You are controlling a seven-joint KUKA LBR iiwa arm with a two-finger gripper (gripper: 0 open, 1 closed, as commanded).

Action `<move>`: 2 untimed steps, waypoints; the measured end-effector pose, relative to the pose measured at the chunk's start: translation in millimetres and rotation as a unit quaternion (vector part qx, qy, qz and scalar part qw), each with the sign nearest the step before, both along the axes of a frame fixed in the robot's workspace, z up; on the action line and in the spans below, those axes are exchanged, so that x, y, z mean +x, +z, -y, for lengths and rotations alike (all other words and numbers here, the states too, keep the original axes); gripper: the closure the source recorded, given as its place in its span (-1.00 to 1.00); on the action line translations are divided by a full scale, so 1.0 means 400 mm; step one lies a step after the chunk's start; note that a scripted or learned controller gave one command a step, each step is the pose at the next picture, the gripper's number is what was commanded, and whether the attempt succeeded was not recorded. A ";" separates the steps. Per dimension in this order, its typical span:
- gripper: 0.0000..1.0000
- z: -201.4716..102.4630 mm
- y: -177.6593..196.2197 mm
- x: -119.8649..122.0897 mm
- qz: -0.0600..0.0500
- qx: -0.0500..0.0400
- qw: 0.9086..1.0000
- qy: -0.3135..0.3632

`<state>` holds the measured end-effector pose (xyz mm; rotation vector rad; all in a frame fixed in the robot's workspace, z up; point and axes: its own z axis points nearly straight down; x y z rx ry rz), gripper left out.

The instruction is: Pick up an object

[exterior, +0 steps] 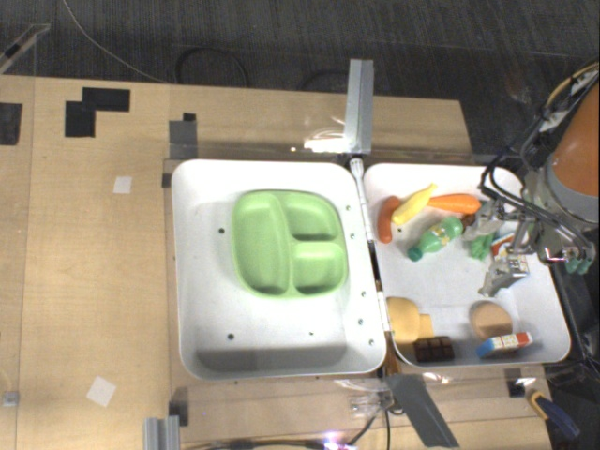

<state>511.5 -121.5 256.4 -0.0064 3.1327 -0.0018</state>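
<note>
Broadly, a tan wooden bench (84,279) carries two shallow white bins side by side. Black squares are marked on its far left part; no writing on them can be read.

Left bin (202,251): holds a pale green divided tray (286,242), three compartments, lying near the bin's centre.

Right bin (544,322): holds the small items. Along the far side, a yellow banana-like piece (413,204) lies tilted over a red-orange piece (386,218), with an orange carrot-like piece (455,202) just beside it. A green bottle (435,237) lies on its side below these. Near the front edge sit a tan rounded object (405,317), a dark brown block (434,350), a tan round object (491,320), and a small blue, white and red box (504,343). The box's label is too small to read.

Arm (572,172): grey with an orange band, enters from the right over the right bin.

Pincer (503,277): hangs over the bin floor between the green bottle and the tan round object, near a small green item (480,247). Nothing is seen between its fingers; whether it is spread or closed cannot be told.
</note>
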 end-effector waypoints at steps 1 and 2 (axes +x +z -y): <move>-1.00 0.019 -0.328 0.135 -0.006 0.002 0.999 0.043; -1.00 0.071 -0.415 0.114 0.004 0.000 1.000 0.008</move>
